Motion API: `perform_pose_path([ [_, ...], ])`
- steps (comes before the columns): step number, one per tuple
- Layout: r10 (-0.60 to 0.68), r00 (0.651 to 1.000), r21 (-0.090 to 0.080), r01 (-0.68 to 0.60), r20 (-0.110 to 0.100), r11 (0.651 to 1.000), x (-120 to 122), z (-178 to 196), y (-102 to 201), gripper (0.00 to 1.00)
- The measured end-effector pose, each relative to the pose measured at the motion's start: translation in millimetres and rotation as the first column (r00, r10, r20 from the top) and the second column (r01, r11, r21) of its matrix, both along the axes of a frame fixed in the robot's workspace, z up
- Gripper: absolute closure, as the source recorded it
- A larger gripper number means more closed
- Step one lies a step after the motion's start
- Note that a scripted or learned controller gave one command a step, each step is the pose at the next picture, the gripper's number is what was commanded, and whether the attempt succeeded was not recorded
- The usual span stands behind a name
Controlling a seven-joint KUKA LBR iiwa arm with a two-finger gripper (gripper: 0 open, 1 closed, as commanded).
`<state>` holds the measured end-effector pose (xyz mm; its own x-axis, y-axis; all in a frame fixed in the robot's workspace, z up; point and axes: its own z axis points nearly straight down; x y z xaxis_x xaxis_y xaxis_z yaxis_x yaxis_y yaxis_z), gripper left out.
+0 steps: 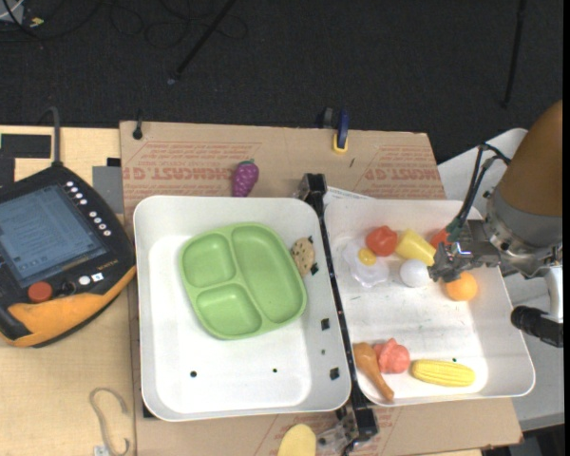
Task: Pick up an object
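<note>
The gripper [446,260] hangs low in the right bin [513,373], just beside the orange ball [463,288]. Whether it grips anything, I cannot tell

Two white bins [171,369] are sitting side by side. One green plate [241,279] is lying in the left bin; about eight toy foods [443,373] are lying in the bin beside it.

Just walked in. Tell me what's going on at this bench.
The grey arm's pincer is down in the right white bin, among small plastic toy foods: an orange ball, a white egg-like piece and a red piece. Nothing is visibly lifted yet. The left white bin holds a green divided plate.
</note>
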<state>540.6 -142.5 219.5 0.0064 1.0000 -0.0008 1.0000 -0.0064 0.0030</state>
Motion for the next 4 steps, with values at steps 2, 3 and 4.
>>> perform_pose_path([
  [2,0.011,1.0,0.003,-0.011,-0.004,1.0,15,16,56,1.0],
  [3,0.011,1.0,0.003,-0.011,-0.005,1.0,24,20,107,1.0],
  [4,0.009,1.0,0.002,-0.009,-0.007,1.0,41,-2,158,1.0],
])
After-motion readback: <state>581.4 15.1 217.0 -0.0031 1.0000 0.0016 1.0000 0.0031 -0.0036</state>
